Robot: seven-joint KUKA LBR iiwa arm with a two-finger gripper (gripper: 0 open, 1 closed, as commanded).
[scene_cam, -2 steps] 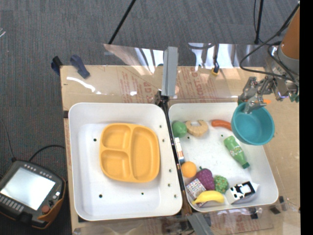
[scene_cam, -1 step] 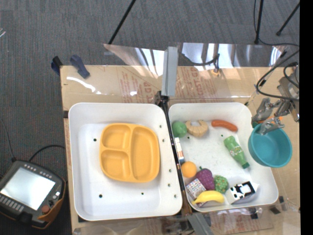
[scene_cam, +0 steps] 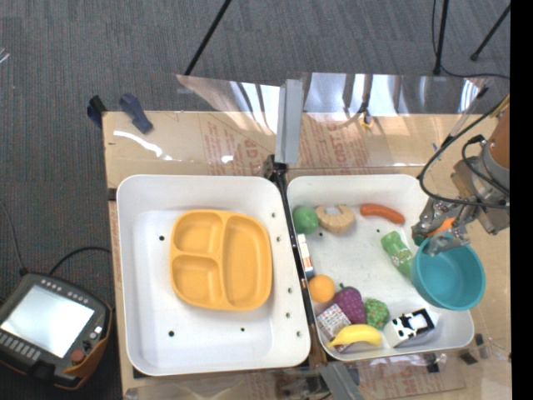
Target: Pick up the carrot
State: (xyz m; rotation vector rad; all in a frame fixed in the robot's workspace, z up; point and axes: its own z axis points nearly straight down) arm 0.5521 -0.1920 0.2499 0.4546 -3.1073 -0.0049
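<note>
Camera view: cardboard-topped bench (scene_cam: pixel 208 144) on grey carpet (scene_cam: pixel 83 40)

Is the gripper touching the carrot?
Apart. Camera view shows bare white bin floor between the carrot and the gripper by the teal bowl.

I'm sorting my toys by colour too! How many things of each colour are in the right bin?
Green: 3, at
Orange: 2, at
Yellow: 1, banana
Purple: 1
Tan: 1
Teal: 1, bowl
Black-and-white: 1
Printed box: 1
Total: 11
</note>
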